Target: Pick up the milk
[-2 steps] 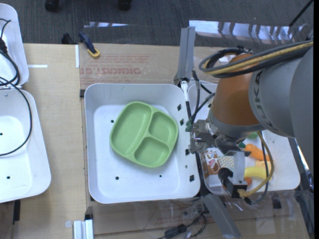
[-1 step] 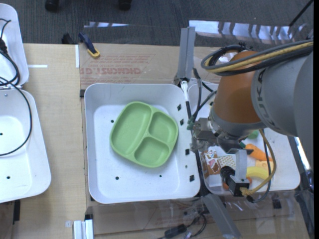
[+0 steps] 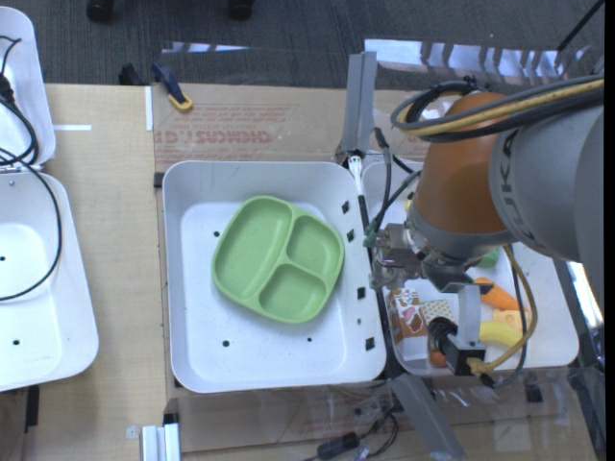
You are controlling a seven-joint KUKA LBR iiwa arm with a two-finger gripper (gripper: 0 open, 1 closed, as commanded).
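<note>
The milk (image 3: pixel 419 313) looks like a small white carton with brown and red print, lying in the right bin (image 3: pixel 548 349) near its left wall. The grey arm with its orange band (image 3: pixel 461 176) hangs over that bin and covers most of it. My gripper (image 3: pixel 423 279) points down just above the carton's far end, and the wrist hides it from above. I cannot tell whether it touches the carton.
A green divided plate (image 3: pixel 279 257) lies in the middle of the left bin (image 3: pixel 183 286). An orange carrot-like piece (image 3: pixel 500 298) and a yellow piece (image 3: pixel 504 332) lie to the right of the milk. Cables loop around the wrist.
</note>
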